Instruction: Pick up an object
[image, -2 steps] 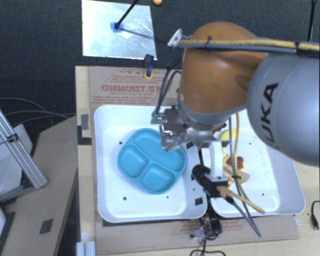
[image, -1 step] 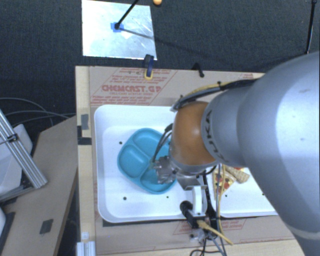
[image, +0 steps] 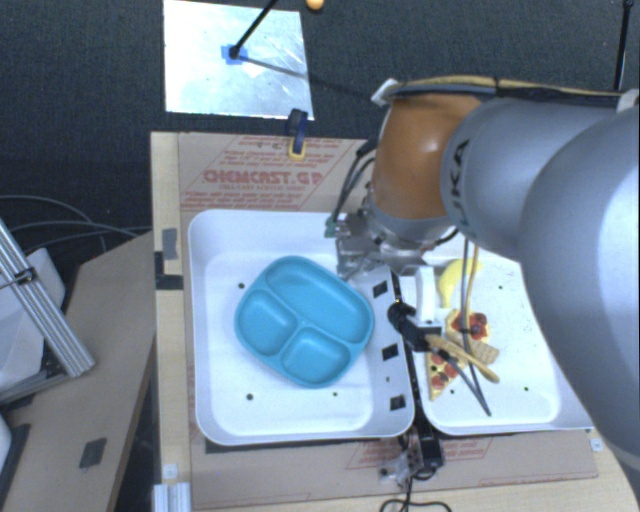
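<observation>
1. The gripper (image: 362, 262) hangs under the orange band, low over the divider between the two bins; whether it is apart or together cannot be told, and nothing is seen in it.
2. Just beside it, the blue sectioned plate (image: 303, 318) lies flat and slightly turned in the left bin (image: 215, 400), the nearest candidate to lift.
3. Past the divider, the right bin (image: 530, 400) holds a yellow banana-like piece (image: 452, 280), a pizza-slice toy (image: 442, 375) and thin sticks (image: 470, 362), heaped together, so likely harder to single out.
4. Both bins sit on the cardboard-covered desk (image: 250, 170).
</observation>
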